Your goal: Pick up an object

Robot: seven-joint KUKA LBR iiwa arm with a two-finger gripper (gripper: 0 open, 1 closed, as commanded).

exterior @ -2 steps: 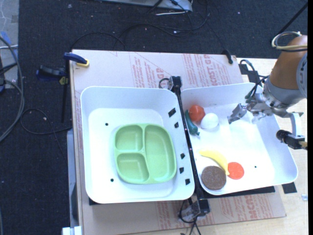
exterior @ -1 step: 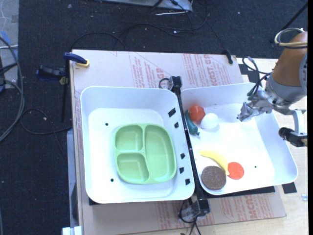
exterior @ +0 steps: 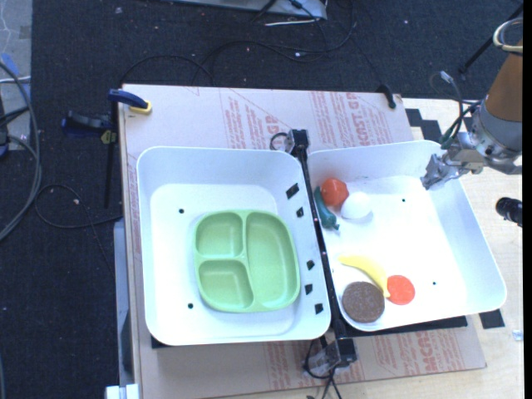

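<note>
Gripper (exterior: 438,173): seen at the far right corner of the right bin (exterior: 465,248), over its rim; whether the fingers are parted or closed cannot be told.
Objects for picking: all lying left of and nearer the camera than the fingers, well apart from them.
White ball (exterior: 357,207): touched by the red-orange ball (exterior: 334,192).
Banana (exterior: 366,268): flanked by brown disc (exterior: 363,302) and orange disc (exterior: 401,289).
Left bin (exterior: 158,223): green divided tray (exterior: 247,260) held inside.
</note>
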